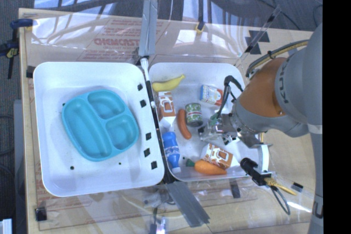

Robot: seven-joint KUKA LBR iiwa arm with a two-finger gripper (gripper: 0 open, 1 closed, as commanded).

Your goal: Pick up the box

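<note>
Gripper (215,130) low in rt bin (241,71), mid-floor; I can't tell finger state, wrist hides them. Target box (218,157) lies flat just toward the near wall from it, beside carrot (209,167), long axis slanting across the bin. No contact seen.

Arm (296,90): grey, orange-banded, enters from the frame's right edge, bent leftward.
Gripper (215,129): low, right of centre.

Bins (49,118) – glossy white plastic; tray (98,123) – smooth blue plastic.
</note>
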